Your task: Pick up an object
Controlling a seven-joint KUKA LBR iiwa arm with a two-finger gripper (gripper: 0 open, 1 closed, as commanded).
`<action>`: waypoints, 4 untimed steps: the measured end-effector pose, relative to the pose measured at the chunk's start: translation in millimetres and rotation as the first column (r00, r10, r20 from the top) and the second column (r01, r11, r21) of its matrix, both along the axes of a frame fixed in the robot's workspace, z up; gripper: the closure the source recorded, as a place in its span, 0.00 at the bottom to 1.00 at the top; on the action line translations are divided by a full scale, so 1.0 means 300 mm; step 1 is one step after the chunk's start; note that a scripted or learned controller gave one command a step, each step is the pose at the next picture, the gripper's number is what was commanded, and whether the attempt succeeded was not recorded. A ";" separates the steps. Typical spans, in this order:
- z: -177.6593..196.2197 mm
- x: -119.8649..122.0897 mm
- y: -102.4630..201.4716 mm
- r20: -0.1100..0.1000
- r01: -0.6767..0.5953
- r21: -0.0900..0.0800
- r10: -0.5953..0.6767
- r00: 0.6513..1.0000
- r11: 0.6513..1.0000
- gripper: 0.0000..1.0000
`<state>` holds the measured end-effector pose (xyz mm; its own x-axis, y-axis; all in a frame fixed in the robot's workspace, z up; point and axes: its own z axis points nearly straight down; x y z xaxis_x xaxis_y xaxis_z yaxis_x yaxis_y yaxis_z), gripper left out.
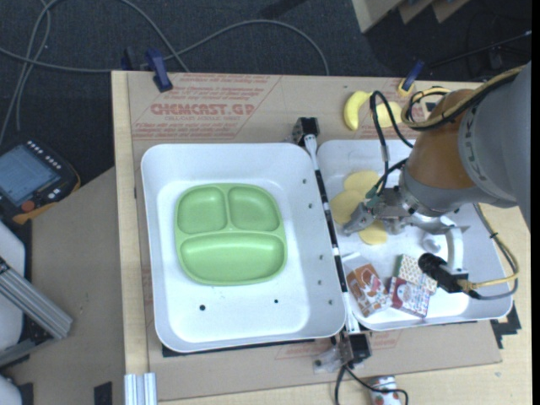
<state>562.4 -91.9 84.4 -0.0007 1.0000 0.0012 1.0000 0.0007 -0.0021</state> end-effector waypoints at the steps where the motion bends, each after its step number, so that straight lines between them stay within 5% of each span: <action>1: 0.033 0.001 0.000 0.002 0.000 -0.001 0.000 1.000 1.000 1.00; 2: 0.033 0.001 0.000 0.002 0.000 -0.001 0.000 1.000 1.000 0.00; 3: -0.001 -0.040 -0.023 0.000 0.001 0.000 -0.001 1.000 1.000 0.00; 4: 0.000 -0.279 -0.233 0.001 0.003 -0.002 -0.003 1.000 1.000 0.00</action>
<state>478.7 -161.8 84.3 0.0022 1.0000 -0.0006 1.0000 -0.0022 -0.0006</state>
